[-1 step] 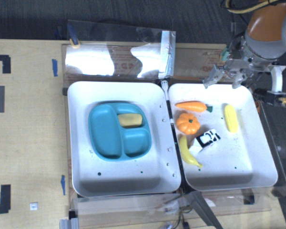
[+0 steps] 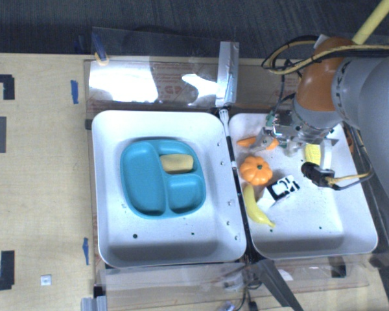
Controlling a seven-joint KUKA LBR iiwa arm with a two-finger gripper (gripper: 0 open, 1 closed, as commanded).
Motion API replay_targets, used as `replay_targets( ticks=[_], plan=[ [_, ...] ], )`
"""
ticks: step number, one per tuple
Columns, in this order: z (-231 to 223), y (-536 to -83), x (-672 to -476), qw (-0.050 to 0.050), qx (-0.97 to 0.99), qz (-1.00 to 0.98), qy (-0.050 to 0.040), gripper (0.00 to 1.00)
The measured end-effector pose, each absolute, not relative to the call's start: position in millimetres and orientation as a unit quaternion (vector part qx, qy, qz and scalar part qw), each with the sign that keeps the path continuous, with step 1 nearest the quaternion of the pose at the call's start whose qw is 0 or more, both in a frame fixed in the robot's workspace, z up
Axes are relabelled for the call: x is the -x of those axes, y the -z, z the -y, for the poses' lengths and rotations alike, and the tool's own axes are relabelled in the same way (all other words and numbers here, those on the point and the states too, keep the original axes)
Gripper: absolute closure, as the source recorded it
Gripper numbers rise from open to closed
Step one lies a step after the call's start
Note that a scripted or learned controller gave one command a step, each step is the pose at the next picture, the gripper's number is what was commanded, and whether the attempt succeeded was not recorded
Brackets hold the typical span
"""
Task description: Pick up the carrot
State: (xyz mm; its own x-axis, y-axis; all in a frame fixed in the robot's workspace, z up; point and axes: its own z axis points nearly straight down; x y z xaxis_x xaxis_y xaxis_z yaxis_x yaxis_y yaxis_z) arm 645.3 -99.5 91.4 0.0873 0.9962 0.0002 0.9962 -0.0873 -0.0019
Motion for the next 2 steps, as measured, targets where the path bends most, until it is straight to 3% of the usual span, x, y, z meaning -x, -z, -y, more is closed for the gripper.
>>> replay_targets(
  ticks=[1, 2],
  plan=[
    [140, -141, -651.1, -0.001, 0.656, 0.755, 0.0, 0.0],
    [94, -141, -654.9, 0.002, 0.605, 0.797, -0.0006, 0.0]
  ],
)
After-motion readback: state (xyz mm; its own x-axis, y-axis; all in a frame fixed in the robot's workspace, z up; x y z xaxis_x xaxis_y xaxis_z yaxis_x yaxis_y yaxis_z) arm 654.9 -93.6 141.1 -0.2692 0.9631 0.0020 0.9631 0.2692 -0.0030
